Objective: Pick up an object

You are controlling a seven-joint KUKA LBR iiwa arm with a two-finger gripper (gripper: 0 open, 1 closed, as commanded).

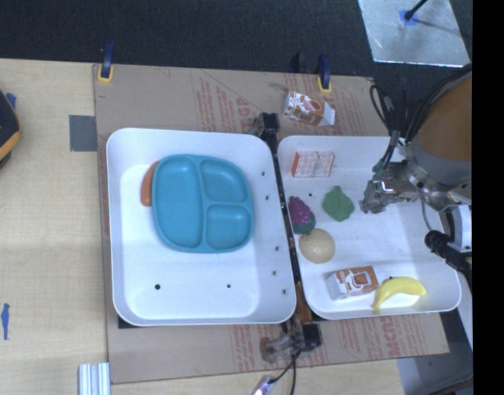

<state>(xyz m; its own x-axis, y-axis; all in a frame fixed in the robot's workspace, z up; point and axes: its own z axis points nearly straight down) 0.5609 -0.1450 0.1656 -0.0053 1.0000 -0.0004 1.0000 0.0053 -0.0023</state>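
a: over the right bin (436, 303), the end effector (376, 197) hangs just beside the green leafy toy (339, 203), to its right. i can't tell how its grasping part is set; it's a small dark blur against the white.

b: so the green one looks the likeliest target?

a: i'd judge so, since it's nearest. it lies flat in the middle of the bin, apart from the purple toy (301, 213) and the round beige one (316, 245) on its left.

b: how would it handle?

a: probably light and a bit soft, like hollow plastic or rubber play food. low and lumpy, so a pinch across its narrow middle seems best. nothing fragile about it.

b: and the others?

a: the yellow banana (399, 291) sits against the near rim, touching the small carton (352, 282); it's curved and smooth, so it may slip. the flat box (312, 164) near the far rim gives little to grip from above.

b: the left bin (128, 220)?

a: it holds a blue divided tray (204, 202) with something orange (145, 186) tucked at its left edge.
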